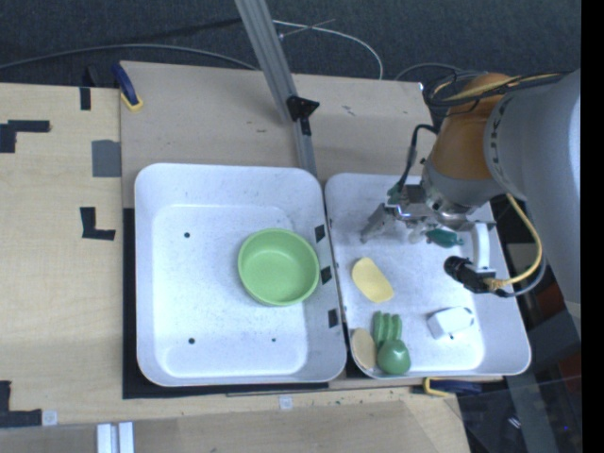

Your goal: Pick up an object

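Two shallow white speckled bins are sitting side by side; the left bin (pixel 170 253) is holding a smooth round green plastic bowl (pixel 278 267). The right bin (pixel 500 338) is offering likelier targets: a soft yellow oval piece (pixel 372 279), a glossy green bumpy toy (pixel 389 341) and a small white block (pixel 449 323). The two-finger gripper (pixel 385 217) is hovering above that bin's far end, jaws spread, pinching nothing, probably lining up a descent.
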You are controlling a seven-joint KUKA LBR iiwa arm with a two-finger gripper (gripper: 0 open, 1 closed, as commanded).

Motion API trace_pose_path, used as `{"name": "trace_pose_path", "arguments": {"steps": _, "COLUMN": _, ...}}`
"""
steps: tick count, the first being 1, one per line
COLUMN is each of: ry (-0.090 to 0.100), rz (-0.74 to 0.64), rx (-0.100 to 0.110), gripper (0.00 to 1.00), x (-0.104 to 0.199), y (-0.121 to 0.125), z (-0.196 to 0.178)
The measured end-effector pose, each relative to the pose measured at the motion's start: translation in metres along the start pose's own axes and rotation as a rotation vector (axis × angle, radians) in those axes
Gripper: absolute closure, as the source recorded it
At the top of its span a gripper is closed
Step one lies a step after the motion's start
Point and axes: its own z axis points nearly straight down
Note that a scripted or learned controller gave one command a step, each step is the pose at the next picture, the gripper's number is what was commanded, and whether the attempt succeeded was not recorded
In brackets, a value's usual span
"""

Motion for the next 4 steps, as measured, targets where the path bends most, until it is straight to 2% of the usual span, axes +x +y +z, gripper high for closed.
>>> {"name": "trace_pose_path", "arguments": {"steps": 1, "ry": -0.001, "rz": -0.001, "rx": -0.006, "gripper": 0.0, "x": 0.001, "y": 0.0, "z": 0.028}}
{"name": "trace_pose_path", "arguments": {"steps": 2, "ry": 0.0, "rz": -0.002, "rx": -0.005, "gripper": 1.0, "x": 0.002, "y": 0.0, "z": 0.017}}
{"name": "trace_pose_path", "arguments": {"steps": 4, "ry": 0.0, "rz": -0.002, "rx": -0.012, "gripper": 1.0, "x": 0.011, "y": 0.0, "z": -0.095}}
